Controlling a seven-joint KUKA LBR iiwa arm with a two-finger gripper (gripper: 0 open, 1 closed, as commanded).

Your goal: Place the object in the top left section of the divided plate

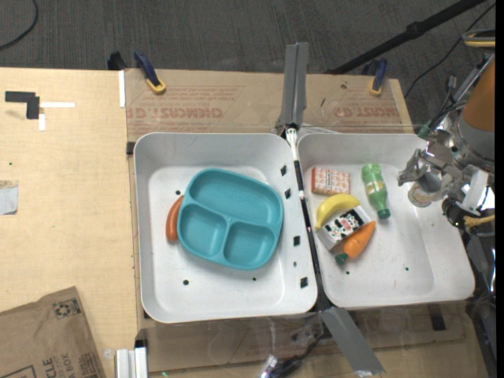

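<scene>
Three-section teal plate (230, 220) lying in left bin (150, 290), smooth plastic, rounded corners; orange sausage-like piece (172, 220) touching its left edge. Right bin (441, 278) holding banana (337, 208), carrot (357, 241), green bottle (375, 187), small boxes. Metal claw (429, 181) above right bin's far edge, fingers' state impossible to tell. Pale wooden worktop (63, 211), cardboard behind, dark carpet beyond.

- Arm (477, 109) entering from right side, orange band above wrist near top right.
- Gripper (425, 191) hanging over right bin's right edge, pointing down-left.
- Finger state not readable; nothing seen held.
</scene>
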